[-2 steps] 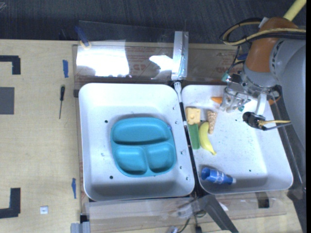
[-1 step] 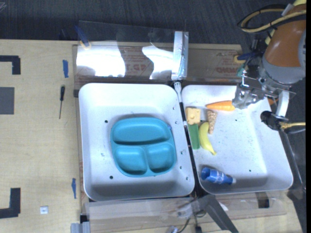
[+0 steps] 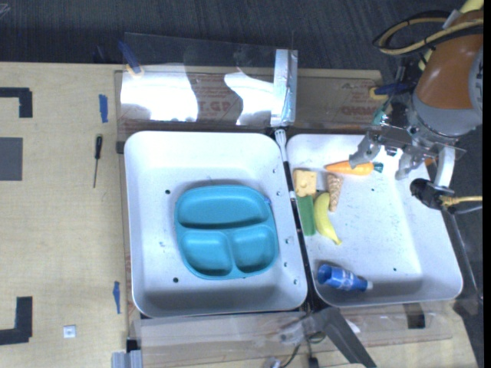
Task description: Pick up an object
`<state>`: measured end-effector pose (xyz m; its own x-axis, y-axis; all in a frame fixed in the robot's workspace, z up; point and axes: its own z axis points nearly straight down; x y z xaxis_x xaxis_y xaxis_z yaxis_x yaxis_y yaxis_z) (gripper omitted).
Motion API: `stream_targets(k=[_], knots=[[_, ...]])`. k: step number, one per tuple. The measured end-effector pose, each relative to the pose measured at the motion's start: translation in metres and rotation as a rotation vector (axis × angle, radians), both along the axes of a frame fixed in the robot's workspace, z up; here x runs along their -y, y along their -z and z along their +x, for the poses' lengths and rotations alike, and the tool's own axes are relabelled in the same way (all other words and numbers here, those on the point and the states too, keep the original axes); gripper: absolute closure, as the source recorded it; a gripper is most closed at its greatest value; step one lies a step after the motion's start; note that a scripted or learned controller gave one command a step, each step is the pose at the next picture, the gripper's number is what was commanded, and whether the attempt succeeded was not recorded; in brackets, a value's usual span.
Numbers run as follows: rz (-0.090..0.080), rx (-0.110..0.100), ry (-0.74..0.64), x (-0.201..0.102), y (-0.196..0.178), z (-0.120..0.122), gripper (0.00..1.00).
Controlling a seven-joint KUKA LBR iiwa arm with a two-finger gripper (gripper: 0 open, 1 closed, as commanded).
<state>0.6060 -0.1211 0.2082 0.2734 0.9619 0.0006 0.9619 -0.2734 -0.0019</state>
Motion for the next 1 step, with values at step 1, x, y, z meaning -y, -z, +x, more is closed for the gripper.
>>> stream_targets(k=[1], knots=[[0.000,0.000,-0.269,0.0150,0.0129,0.0041,0.00]])
